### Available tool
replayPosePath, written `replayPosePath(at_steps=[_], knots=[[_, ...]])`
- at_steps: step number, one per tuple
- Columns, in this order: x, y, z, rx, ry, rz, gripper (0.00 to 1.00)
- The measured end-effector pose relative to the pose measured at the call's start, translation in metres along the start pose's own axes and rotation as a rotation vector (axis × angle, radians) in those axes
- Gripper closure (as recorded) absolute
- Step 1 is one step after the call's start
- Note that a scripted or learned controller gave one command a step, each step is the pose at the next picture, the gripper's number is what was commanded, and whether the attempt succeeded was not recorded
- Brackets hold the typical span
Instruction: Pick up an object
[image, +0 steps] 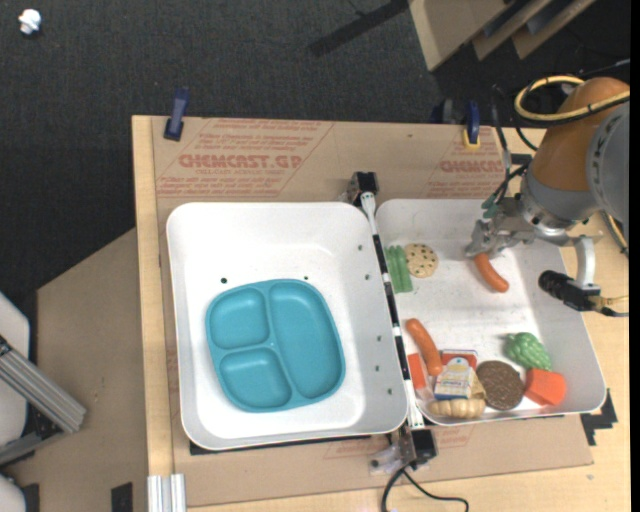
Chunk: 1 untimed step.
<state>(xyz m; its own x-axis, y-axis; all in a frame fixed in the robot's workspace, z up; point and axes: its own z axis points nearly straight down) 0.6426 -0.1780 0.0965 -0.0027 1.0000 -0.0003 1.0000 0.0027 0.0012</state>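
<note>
Orange sausage (491, 272) lies in the right bin (570, 330), upper part, your fingers (484, 240) right above its upper end, touching or nearly. Can't tell if they're open or closed, or gripping anything. Cookie (421, 261) and green piece (399, 268) sit to its left. Broccoli (527, 350), brown disc (499, 383) along the near edge. Left bin (190, 240) holds a teal divided plate (275, 343). Both bins on your desk (150, 190).

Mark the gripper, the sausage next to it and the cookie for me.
gripper (487, 247), camera view, between its fingertips.
sausage (491, 272), camera view, middle of its body.
cookie (421, 260), camera view, centre of its top face.
</note>
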Motion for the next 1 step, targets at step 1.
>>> replayPosePath(at_steps=[1], knots=[[0.0684,0.0235,0.0127,0.01,0.001,-0.003,1.0]])
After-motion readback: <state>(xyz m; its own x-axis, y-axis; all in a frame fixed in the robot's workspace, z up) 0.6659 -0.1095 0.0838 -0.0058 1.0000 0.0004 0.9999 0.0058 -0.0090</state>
